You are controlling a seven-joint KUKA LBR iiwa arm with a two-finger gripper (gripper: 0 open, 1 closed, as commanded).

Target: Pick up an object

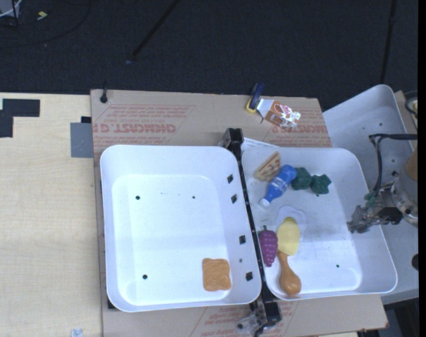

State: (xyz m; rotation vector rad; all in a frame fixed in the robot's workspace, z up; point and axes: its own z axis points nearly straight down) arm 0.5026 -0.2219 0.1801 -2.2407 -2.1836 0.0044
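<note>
The robot's hand hovers at the right edge of the right bin, low over the rim; whether it is open or closed cannot be told from this slanting view, and nothing shows between its parts. Every candidate for the pick lies to its left. Nearest across bare white floor is a yellow pear-shaped toy, and just left of that, touching or nearly so, a purple bunch of grapes. Nearer the camera, an orange-brown spoon-like toy stretches its long axis from the yellow piece towards the near wall. Farther off, a blue bottle lies tilted, its pale cap pointing near-left, with a dark green toy just beside it on the right and a tan wooden piece at the far-left corner. The left bin holds one orange square item near its near-right corner, well apart from the hand. Judging by this layout, the coming reach probably runs leftward into the right bin, the yellow toy and green toy being the closest targets.
</note>
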